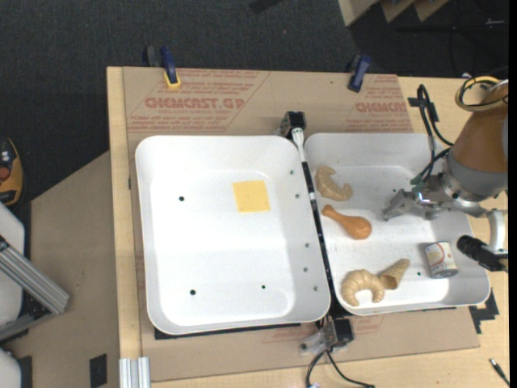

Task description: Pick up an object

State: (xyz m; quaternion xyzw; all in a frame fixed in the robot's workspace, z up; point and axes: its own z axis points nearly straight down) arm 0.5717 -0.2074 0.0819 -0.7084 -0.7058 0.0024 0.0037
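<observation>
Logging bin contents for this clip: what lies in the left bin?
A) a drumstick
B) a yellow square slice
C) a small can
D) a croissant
B: the yellow square slice lies alone on the left bin floor, while the other food items sit in the right bin.

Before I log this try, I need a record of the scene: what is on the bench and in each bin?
bins: two, white, side by side on the bench
cheese slice: one, yellow, flat in the left bin
drumstick: one, orange-brown, middle of the right bin
shrimp: one, pale tan, right bin, far-left part
croissant: one, tan, right bin, near edge
can: one, silver with a label, right bin, near-right part
clamps: two, blue, far edge of the bench
arm: one, orange band, reaching in from the right; jaws low over the right bin
</observation>
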